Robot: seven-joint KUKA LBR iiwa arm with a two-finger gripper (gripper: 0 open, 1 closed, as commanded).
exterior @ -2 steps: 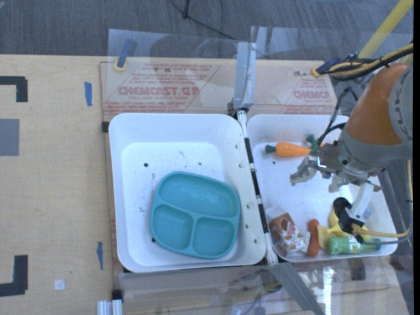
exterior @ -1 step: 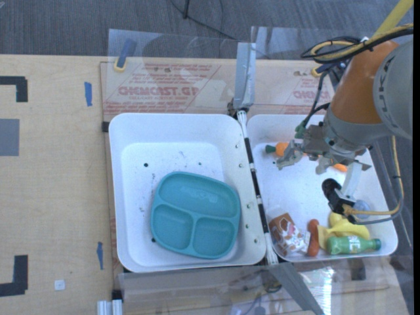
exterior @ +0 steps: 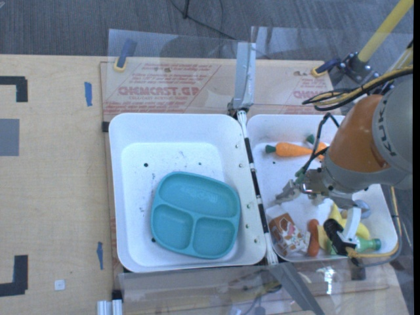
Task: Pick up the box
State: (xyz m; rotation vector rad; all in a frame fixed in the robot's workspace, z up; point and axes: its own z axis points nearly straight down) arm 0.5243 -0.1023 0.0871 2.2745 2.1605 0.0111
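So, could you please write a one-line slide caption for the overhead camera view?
KUKA arm's claw hovers in the right bin above a small box; a teal plate sits in the left bin.

Floor (exterior: pixel 79 12): grey carpet-like surface along the top, a dark cable (exterior: pixel 190 5) looping over it.
Bench (exterior: pixel 52 176): light wood top, fills the left side and runs under the bins.
Bench marks: black tape corners (exterior: pixel 16 87) at the left edge, a grey square (exterior: pixel 8 138), short blue tape strips (exterior: pixel 88 94).
Clear sheet (exterior: pixel 167 84): transparent plastic panel with red print, lying behind the bins, an upright clear divider (exterior: pixel 244 77) at its middle.
Light: even, soft, no hard shadows.
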